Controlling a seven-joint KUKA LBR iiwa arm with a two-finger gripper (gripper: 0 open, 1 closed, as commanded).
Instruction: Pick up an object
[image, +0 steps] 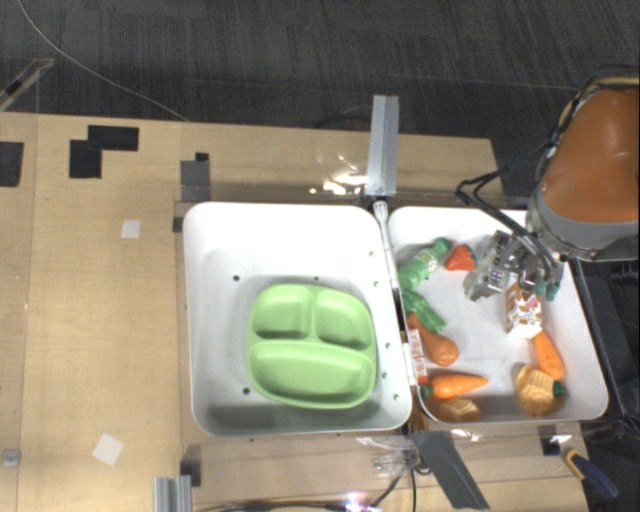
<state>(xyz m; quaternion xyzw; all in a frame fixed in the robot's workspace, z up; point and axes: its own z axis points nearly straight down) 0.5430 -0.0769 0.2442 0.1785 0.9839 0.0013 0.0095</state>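
Pick stage: gripper (497, 270) low in right bin (590, 395), nothing lifted yet.
Finger state can't tell; no obj. seen between them. Grasp + lift left to do. Right bin: 3 carrots, 2 green veg, 1 red piece (459, 258), 1 packet (524, 310), 2 bread-like bits. Left bin (215, 235): 1 green tray (310, 345).

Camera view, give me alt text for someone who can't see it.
A grey robot arm's gripper hangs over the right bin, among toy foods including carrots and green vegetables. The left bin holds a green divided plate.
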